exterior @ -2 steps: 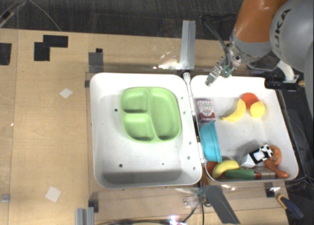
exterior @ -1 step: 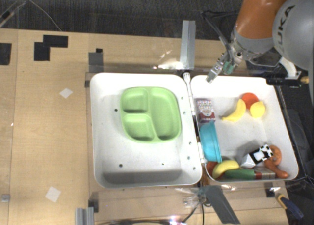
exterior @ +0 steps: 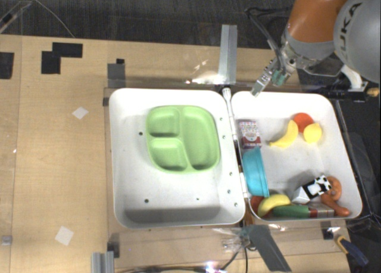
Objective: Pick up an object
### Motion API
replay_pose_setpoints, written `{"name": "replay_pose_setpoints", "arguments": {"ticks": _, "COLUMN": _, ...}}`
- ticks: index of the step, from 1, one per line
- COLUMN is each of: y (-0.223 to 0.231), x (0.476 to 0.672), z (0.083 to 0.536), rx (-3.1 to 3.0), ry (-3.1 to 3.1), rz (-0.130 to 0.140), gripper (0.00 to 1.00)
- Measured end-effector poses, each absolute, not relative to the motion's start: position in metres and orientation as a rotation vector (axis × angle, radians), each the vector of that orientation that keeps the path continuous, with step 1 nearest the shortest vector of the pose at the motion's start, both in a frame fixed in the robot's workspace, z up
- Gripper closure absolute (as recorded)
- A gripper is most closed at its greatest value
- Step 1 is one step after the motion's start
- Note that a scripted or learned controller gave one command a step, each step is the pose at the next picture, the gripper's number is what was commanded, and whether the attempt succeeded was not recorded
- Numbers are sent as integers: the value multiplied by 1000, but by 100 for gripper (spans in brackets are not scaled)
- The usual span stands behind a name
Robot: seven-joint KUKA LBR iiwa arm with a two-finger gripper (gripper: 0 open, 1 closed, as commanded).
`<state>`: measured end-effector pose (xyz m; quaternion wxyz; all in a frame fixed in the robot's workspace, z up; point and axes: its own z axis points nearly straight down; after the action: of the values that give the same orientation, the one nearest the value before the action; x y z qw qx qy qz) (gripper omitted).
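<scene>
From my feed, the arm [exterior: 333, 12] comes in at the upper right, and its gripper [exterior: 269, 81] hangs above the back rim of the right bin [exterior: 339, 124], near the corner where the two bins meet. I cannot tell how far the claw is parted at this slant, but I see nothing caught in it. Every loose item sits in the right bin: a small carton with a dark red label [exterior: 249, 134] lies against the left wall, with a blue bowl [exterior: 255, 172] on its edge just in front of it. Toward the back right, a yellow banana [exterior: 286, 136] touches an orange-red ball [exterior: 302, 120] and a yellow lemon [exterior: 313, 133]. Along the front wall I see a second banana [exterior: 272, 203], a green and red marker-like stick [exterior: 300, 211], and a black-and-white toy [exterior: 314, 189] beside a brown curved piece [exterior: 336, 196]. The left bin [exterior: 128, 146] holds a green divided tray [exterior: 181, 138], lying flat near its middle.
</scene>
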<state>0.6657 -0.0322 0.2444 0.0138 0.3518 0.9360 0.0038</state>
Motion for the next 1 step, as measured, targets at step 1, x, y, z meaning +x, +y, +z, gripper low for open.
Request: {"name": "replay_pose_setpoints", "arguments": {"ticks": 1, "y": -30, "x": 668, "z": 257, "rx": 1079, "ry": 2912, "rz": 16, "gripper": 100}}
